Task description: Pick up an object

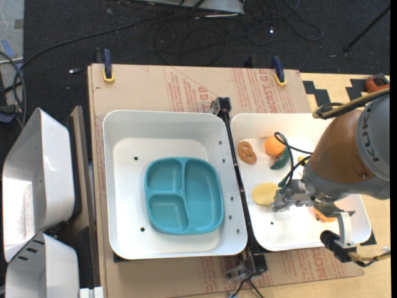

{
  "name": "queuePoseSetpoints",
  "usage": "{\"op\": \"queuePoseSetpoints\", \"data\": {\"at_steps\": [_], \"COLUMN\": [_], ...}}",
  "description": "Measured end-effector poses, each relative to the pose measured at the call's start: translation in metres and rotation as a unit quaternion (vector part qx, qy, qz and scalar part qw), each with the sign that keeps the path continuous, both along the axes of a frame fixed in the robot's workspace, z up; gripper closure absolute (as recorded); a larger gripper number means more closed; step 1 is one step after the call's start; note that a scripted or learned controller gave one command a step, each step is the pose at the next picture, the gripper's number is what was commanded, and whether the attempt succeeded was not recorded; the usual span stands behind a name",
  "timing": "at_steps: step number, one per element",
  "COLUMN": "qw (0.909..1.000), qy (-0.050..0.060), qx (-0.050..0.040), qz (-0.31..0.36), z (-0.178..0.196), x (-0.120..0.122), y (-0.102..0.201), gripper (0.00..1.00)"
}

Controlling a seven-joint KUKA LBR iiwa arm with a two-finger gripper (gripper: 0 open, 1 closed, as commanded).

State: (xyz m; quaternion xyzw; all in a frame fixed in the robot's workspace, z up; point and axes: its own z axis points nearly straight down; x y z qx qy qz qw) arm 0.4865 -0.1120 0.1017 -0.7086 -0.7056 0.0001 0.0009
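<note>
The right bin [260,231] holds a brown pretzel [246,152], an orange fruit [275,145] with a green piece [280,161] beside it, and a pale yellow piece [263,194]. An orange bit [324,215] peeks out under the arm. My gripper [285,201] hangs low over the bin, right beside the yellow piece on its right side. The wrist hides the space between the fingers.
The left bin [118,166] bears a teal divided plate [184,195]. A metal divider [234,166] runs between the bins. The arm's orange band and grey body [347,157] cover the right bin's right half. Cardboard [180,85] lies beneath.
</note>
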Motion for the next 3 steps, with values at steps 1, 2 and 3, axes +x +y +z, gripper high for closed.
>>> {"op": "queuePoseSetpoints", "data": {"at_steps": [1, 2, 3], "qw": [1.0000, 1.0000, 1.0000], "qy": [-0.003, -0.004, -0.005], "qx": [-0.0013, -0.0014, -0.0015], "qz": [0.003, 0.004, 0.004], "z": [0.061, 0.122, 0.183], "x": [0.006, 0.014, 0.010], "y": [-0.005, -0.004, -0.002], "gripper": [1.00, 1.00, 1.00]}}
